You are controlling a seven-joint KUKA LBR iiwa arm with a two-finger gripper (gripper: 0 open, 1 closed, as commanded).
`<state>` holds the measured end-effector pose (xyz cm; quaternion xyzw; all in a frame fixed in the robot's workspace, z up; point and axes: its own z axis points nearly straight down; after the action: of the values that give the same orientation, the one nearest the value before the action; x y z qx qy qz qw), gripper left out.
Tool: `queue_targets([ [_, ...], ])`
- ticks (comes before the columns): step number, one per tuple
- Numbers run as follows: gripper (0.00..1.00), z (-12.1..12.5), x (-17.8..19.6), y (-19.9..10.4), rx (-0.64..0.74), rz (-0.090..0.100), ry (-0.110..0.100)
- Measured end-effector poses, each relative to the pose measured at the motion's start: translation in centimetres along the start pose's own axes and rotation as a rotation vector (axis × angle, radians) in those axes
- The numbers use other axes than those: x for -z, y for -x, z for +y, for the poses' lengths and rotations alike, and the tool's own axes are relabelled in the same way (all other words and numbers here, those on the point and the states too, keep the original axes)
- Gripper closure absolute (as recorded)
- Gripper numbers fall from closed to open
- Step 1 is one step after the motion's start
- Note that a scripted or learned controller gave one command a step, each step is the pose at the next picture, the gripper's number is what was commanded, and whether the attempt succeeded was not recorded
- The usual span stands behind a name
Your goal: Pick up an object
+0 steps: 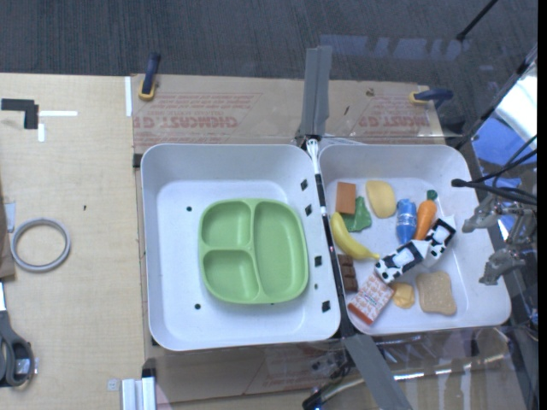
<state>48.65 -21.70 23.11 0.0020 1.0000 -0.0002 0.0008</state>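
The right white bin [479,310] holds several toy foods: an orange-brown block [345,197], a yellow lump [381,198], a green piece [360,217], a blue bottle [405,219], a carrot [426,215], a banana [349,239], a black-and-white cow [416,254], a chocolate bar [347,272], a red-and-white packet [370,301] and a bread slice [437,294]. My gripper [491,246] hangs at that bin's right rim, its two metal fingers apart with nothing between them, to the right of the cow and bread.
The left white bin [162,254] holds a green divided plate [254,251]. A tape roll [38,244] and scissors [13,359] lie on the bench at the left. Clamps [150,76] pin cardboard behind the bins. A grey divider post [316,92] rises between the bins.
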Motion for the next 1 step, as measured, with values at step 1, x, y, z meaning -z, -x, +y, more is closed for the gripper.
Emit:
queue_targets([
  [1,0.00,0.03,-1.47,9.26,-0.167,-0.001,-0.001],
])
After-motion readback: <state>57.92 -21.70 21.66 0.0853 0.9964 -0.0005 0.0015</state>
